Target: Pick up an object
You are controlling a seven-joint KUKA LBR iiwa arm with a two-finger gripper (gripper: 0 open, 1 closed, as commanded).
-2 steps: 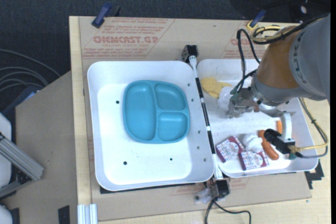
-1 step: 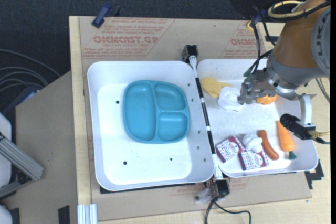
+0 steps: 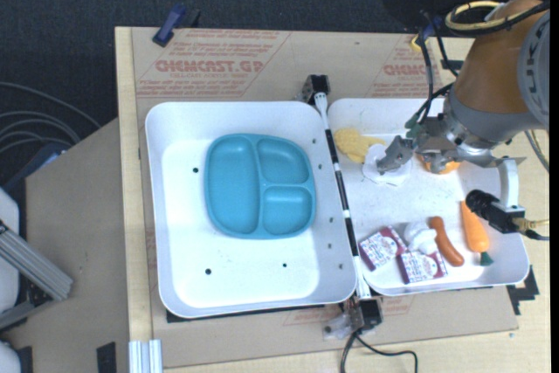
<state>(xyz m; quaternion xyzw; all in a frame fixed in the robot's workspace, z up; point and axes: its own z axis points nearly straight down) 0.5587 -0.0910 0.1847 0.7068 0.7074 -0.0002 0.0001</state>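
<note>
Objects for picking lie in the right bin (image 3: 367,111); the left bin (image 3: 175,188) holds a blue divided plate (image 3: 259,185). Going rightward: yellow banana (image 3: 351,141), two red-and-white cartons (image 3: 397,256), sausage (image 3: 445,242), carrot (image 3: 474,228). The gripper (image 3: 397,155) hangs over the bin's upper part, beside the banana.

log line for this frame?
arm: over right bin | hand: low at its back, by yellow item | held: nothing seen | left bin: blue tray | carrot, hotdog: untouched
</note>
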